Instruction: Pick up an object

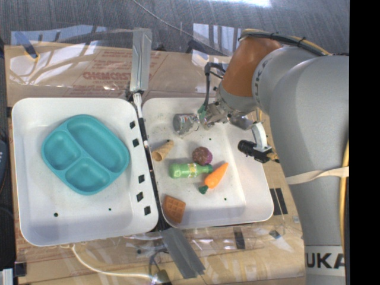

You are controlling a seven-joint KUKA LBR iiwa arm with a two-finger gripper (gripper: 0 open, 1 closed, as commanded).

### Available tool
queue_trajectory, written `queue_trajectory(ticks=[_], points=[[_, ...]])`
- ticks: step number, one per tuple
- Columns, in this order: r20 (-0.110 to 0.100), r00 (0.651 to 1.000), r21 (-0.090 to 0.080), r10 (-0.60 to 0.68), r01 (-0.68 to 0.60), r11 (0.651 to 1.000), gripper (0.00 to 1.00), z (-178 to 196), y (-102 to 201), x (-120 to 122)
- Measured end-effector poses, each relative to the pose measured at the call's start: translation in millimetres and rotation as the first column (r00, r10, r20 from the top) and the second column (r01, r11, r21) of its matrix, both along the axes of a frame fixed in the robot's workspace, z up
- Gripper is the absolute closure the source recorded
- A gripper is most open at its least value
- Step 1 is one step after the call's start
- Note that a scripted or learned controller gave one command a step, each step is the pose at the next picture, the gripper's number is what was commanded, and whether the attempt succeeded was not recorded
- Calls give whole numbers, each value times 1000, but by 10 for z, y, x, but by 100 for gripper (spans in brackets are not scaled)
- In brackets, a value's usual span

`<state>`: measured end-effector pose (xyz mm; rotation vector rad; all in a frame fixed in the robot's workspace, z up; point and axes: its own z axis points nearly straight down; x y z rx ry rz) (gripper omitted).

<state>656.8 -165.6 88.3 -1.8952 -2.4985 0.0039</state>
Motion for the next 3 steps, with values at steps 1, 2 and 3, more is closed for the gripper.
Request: queue_trajectory(ticks=[1, 2, 3], points=[[0, 1000, 0, 0, 0, 1000, 0, 0, 0, 0], [0, 1000, 0, 0, 0, 1000, 0, 0, 0, 0], [0, 1000, 0, 0, 0, 1000, 0, 0, 0, 0]])
